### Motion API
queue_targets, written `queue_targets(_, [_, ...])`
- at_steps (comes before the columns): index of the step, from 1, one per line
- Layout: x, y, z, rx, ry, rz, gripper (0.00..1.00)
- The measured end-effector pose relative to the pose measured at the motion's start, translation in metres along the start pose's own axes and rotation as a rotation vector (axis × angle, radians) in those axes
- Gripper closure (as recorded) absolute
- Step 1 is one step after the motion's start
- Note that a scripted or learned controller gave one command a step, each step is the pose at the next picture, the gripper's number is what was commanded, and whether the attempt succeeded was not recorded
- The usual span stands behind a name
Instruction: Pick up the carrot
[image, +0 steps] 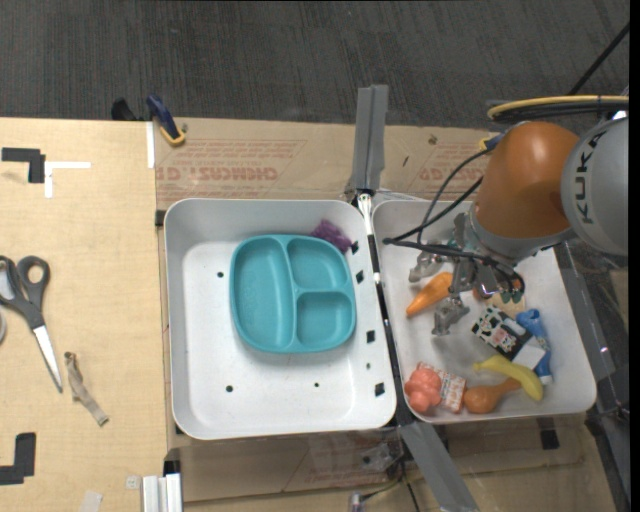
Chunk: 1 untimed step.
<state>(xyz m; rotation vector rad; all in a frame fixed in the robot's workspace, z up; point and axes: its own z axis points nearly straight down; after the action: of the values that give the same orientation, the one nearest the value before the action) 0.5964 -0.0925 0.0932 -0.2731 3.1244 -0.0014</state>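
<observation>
Two white bins side by side: left bin (190, 330), right bin (570, 380). Left bin holds one teal divided plate (293, 293) with three compartments, plus one small purple item (333, 234) at the plate's upper right, against the bin's back wall.

Right bin holds several toys. One carrot (429, 294), orange, lying tilted near the bin's left side, upper half. One yellow banana (512, 376) toward the lower right. One pink-orange lumpy toy (424, 389) in the lower left corner, one orange rounded piece (484, 397) just right of it, a small packet between them. One black-and-white patterned box (500, 334) mid-right, one blue item (534, 336) just beside it.

One arm (535, 190), grey with orange band, coming in from the right over the right bin. One claw (455, 295) hangs under the wrist, metal fingers (447, 315) pointing down, with a visible gap between the two, so it reads as spread apart. Its left finger sits right at the carrot's thick end, touching or just beside; cannot tell which. Carrot is not clearly between the fingers and looks to be lying on the bin floor.

Off the bins, on the bench at left: one pair of scissors (30, 315), one small strip of scrap (85, 390).
</observation>
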Motion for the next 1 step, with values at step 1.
queue_targets(1, [-0.0049, -0.0074, -0.0003, 0.0, -0.001, 0.011, 0.0])
